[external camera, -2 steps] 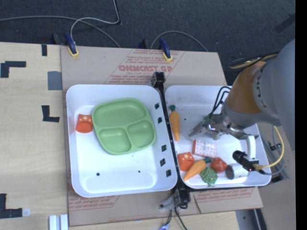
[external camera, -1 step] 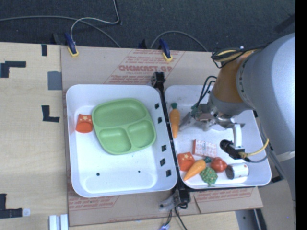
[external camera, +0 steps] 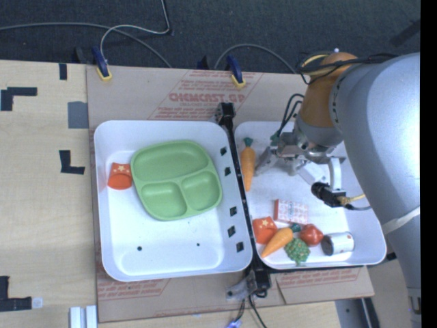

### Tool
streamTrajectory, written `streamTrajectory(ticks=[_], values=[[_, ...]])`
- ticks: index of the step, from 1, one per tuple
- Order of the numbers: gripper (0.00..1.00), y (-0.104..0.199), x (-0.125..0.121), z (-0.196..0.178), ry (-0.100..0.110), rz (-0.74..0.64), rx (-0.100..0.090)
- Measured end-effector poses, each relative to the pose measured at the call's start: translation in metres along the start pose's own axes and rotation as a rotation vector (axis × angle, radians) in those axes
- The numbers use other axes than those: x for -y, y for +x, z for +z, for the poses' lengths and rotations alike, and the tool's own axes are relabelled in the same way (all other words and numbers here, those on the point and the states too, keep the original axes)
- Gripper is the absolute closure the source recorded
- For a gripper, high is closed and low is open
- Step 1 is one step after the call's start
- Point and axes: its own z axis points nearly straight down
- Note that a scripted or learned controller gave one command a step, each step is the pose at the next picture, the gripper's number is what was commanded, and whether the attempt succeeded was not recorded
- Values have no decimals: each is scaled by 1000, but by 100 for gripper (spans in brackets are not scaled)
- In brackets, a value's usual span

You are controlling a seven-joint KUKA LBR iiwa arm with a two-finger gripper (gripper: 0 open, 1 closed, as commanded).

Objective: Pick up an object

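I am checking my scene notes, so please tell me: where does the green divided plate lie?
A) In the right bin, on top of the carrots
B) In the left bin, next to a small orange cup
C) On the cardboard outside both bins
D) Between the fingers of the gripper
B: the green divided plate lies flat in the left bin, with the small orange cup beside its left edge.

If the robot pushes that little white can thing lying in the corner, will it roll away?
Probably. The can looks round and lies on its side, so a nudge could roll it. The bin's wall is close and would likely stop it. It looks small, so it's probably light.
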Motion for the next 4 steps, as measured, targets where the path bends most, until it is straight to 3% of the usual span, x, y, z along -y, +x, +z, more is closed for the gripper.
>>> streamTrajectory(ticks=[1, 4], values=[[0, 9, -37, -1, -35, -2, -4], [0, 1, -38, -1, -35, -7, -12]])
